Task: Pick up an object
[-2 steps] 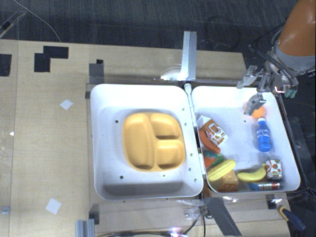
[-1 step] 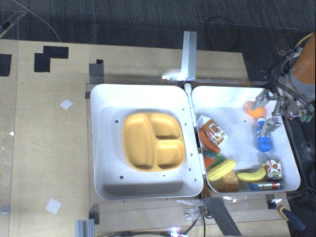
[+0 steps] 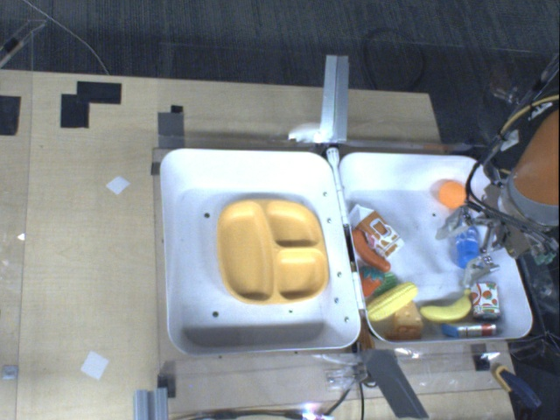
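The metal two-finger claw (image 3: 473,250) hangs low in the right-hand shallow white plastic bin (image 3: 398,182) with its fingers spread narrowly about a small blue plastic object (image 3: 465,250), though whether they grip it cannot be told; a good grasp probably needs the fingers square on its sides before lifting straight up. Near it lie a round orange ball (image 3: 451,193), a smooth curved yellow toy banana (image 3: 445,310) and a small printed red-and-white carton (image 3: 486,298), while the left bin (image 3: 188,234) holds a glossy yellow three-compartment tray (image 3: 271,249).
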You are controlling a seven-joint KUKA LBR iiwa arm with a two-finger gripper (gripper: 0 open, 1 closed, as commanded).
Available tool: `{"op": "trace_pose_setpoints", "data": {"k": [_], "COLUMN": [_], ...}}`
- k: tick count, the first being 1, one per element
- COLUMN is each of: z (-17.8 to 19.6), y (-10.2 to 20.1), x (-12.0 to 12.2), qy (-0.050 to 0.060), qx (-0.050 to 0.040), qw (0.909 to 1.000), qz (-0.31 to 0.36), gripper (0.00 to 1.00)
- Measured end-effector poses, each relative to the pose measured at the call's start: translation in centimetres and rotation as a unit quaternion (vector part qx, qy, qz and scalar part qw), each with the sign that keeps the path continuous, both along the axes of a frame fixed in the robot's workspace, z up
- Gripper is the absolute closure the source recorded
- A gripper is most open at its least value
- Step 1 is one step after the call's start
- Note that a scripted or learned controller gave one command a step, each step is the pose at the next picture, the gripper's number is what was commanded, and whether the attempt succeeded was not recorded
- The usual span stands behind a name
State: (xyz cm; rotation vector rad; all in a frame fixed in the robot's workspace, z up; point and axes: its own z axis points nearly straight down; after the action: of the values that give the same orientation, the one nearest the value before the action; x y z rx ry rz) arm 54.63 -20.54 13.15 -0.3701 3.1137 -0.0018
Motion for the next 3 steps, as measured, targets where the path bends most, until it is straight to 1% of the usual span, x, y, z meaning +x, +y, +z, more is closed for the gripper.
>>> {"op": "trace_pose_setpoints", "data": {"k": [1, 3], "z": [4.89, 4.77], "y": [-0.04, 0.03], "x": [-5.13, -5.15], "qy": [-0.002, -0.001], "qx": [-0.0006, -0.0002], "qw": [0.9986, 0.9986], "qz": [-0.053, -0.052], "gripper": [0.00, 0.00]}}
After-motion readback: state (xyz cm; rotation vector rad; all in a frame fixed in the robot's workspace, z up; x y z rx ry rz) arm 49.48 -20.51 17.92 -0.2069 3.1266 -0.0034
